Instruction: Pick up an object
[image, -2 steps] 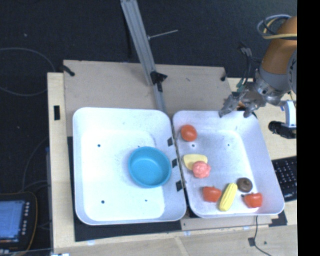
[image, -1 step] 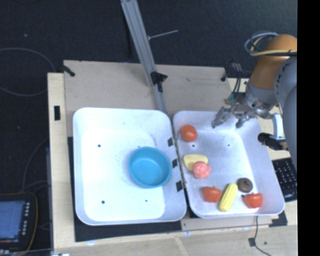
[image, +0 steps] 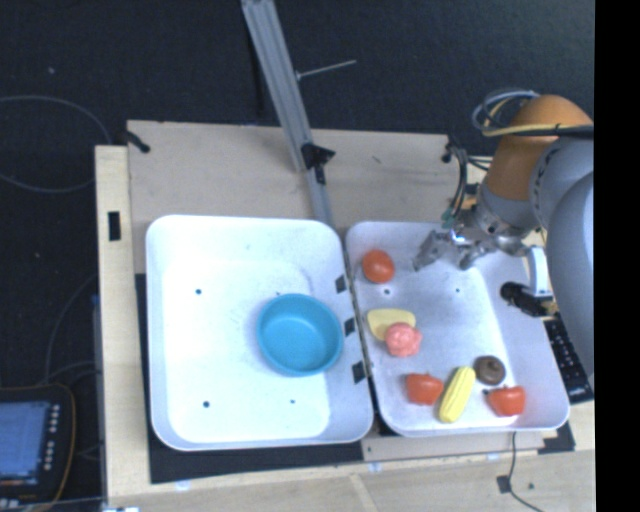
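My gripper (image: 446, 253) hangs over the far end of the right bin (image: 440, 300), fingers spread and open with nothing between them. Left of it, a short way off, lies an orange-red tomato (image: 377, 266). Toward the middle of the bin, a yellow piece (image: 383, 321) touches a pink piece (image: 403, 341). Along the near wall sit a red pepper (image: 423, 388), a yellow corn cob (image: 457, 393), a brown doughnut (image: 489, 370) and another red piece (image: 507, 400).
The left bin (image: 200, 400) holds a blue bowl (image: 299, 334) near its right side. A grey metal pole (image: 290, 110) slants up from between the bins. The arm's grey body stands at the right.
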